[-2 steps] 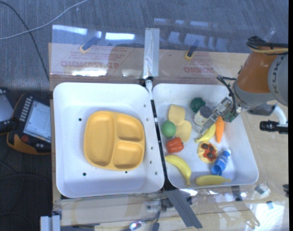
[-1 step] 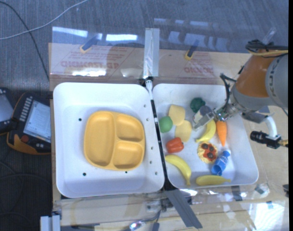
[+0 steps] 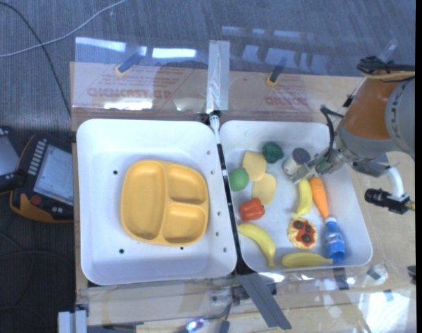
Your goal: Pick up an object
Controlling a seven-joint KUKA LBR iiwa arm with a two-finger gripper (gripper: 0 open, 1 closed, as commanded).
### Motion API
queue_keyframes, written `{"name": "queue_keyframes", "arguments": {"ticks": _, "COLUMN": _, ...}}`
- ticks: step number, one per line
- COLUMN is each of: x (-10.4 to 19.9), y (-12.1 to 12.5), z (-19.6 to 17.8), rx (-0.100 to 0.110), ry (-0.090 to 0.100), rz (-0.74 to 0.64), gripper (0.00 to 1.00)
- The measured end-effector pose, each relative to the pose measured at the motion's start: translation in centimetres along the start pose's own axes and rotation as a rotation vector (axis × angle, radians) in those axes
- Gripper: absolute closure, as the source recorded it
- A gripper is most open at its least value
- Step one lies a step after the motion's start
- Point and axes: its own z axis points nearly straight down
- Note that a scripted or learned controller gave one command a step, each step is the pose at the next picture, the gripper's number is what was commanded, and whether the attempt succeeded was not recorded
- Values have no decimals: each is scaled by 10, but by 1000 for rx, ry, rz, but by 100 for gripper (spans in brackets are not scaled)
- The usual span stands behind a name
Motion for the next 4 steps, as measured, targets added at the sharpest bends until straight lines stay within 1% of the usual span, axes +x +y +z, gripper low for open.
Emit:
{"name": "queue_keyframes", "arguments": {"ticks": 1, "x": 32, "y": 51, "z": -84, "rx": 24, "ry": -1, "rz": 230, "gripper": 100}}
{"name": "queue_keyframes", "arguments": {"ticks": 2, "x": 31, "y": 50, "z": -84, "rx": 25, "ry": -2, "rz": 231, "gripper": 0}}
{"name": "queue_keyframes", "arguments": {"ticks": 3, "x": 51, "y": -42, "z": 4, "rx": 17, "ry": -1, "rz": 242, "gripper": 0}}
{"name": "queue_keyframes", "arguments": {"ticks": 4, "x": 52, "y": -25, "z": 7, "rx": 10, "ry": -12, "rz": -123, "gripper": 0}}
